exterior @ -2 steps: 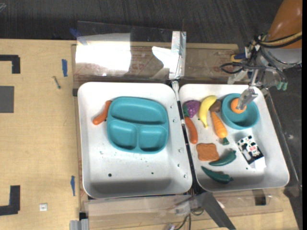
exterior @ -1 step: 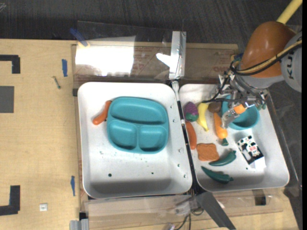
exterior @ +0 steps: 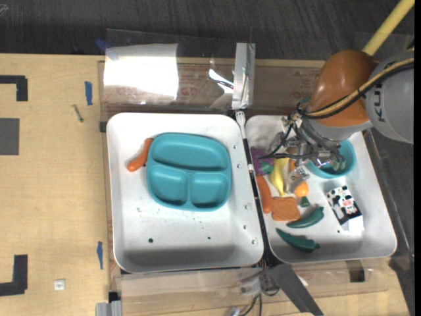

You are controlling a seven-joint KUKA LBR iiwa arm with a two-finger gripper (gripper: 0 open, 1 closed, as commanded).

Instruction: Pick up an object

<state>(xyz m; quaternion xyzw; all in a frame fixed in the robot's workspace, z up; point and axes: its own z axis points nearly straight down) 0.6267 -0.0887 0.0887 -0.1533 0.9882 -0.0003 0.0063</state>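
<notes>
Two bins: tool (exterior: 299, 170) over crowded right bin (exterior: 378, 232) w/ toys

Two white bins (exterior: 125, 242): one teal divided tray (exterior: 189, 170) and one orange carrot (exterior: 139, 157) in the left; beside it, two dark green pieces (exterior: 304, 218), one black-and-white block (exterior: 343, 203).

We spot black letters, seemingly "KU", on the arm (exterior: 395, 104); nothing else we can read.
</notes>
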